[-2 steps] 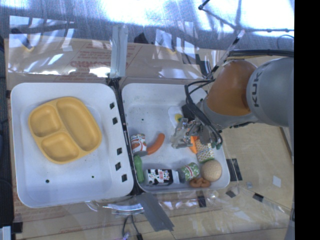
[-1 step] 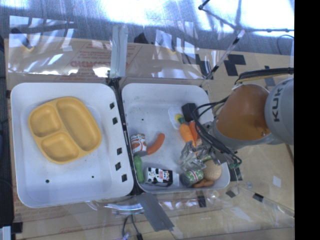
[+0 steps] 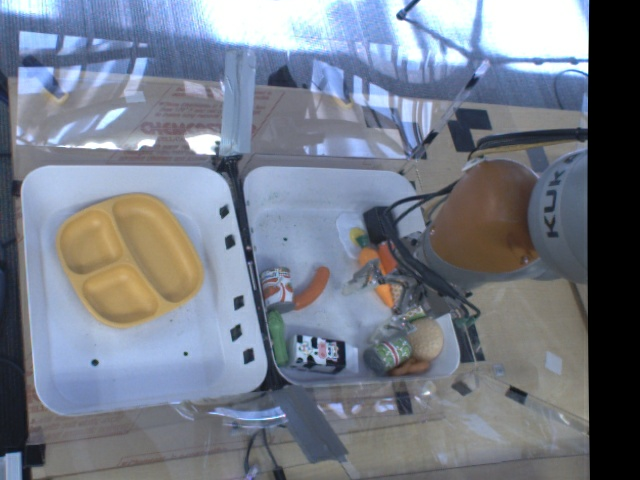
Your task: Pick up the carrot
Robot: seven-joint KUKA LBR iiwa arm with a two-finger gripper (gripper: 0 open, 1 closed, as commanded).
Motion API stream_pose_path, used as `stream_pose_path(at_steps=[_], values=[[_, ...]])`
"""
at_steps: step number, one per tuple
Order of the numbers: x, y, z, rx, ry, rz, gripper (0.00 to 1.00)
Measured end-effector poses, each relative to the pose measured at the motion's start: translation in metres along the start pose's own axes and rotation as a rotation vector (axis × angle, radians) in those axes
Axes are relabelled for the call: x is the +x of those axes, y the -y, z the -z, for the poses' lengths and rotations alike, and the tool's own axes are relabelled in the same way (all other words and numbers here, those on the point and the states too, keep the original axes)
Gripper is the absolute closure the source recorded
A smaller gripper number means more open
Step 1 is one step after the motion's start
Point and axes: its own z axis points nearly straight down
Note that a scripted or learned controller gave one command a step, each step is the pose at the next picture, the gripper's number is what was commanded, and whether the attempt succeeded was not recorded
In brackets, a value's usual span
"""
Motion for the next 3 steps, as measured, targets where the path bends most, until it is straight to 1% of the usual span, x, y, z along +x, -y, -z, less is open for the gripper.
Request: stream_pose_path(at_steps=[1, 2, 3], values=[[0.001, -0.001, 0.009, -0.004, -0.011, 0.006, 1.00], [-0.006, 0.008, 0.020, -0.015, -0.030, 0.181, 1.00], [-0.058, -0.046, 0.095, -0.012, -0.022, 0.301, 1.00]])
